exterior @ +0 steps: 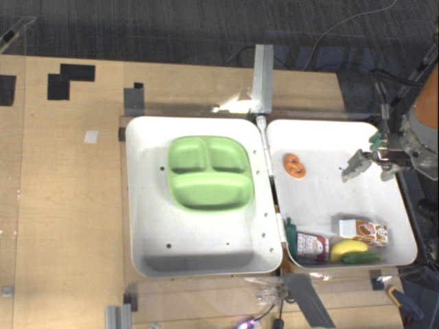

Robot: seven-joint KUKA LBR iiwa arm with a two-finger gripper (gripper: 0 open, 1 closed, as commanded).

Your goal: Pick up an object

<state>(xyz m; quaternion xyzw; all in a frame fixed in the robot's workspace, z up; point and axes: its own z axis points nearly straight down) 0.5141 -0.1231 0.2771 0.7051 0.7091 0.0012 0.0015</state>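
Looking down on the bench, we see 2 shallow white bins side by side, the left bin (140, 197) and the right bin (322, 127). No particular thing is named for picking, so we list what lies in the right bin. An orange pretzel-shaped piece (295, 166) lies alone on the bare floor toward the bin's upper left, with loops and small holes visible in it. Along the near wall sits a cluster: a dark red packet (312, 246) with a green end at its left, a yellow banana-like piece (348, 248), a green piece (360, 258) just in front of and touching the yellow one, and a white carton (363, 232) with brown print behind them. These 4 crowd together, well apart from the pretzel.

In the left bin rests a light green plate (209, 172) divided into 3 compartments, 2 small ones at the far side and 1 wide one nearer us.

We find the gripper (370, 164) over the right bin's right side, the grey arm (422, 132) entering from the right edge with its orange band showing. It hangs above bare floor, between the pretzel and the bin's right wall, with nothing between its fingers. Its 2 fingers appear spread apart, 1 angled down to the left.
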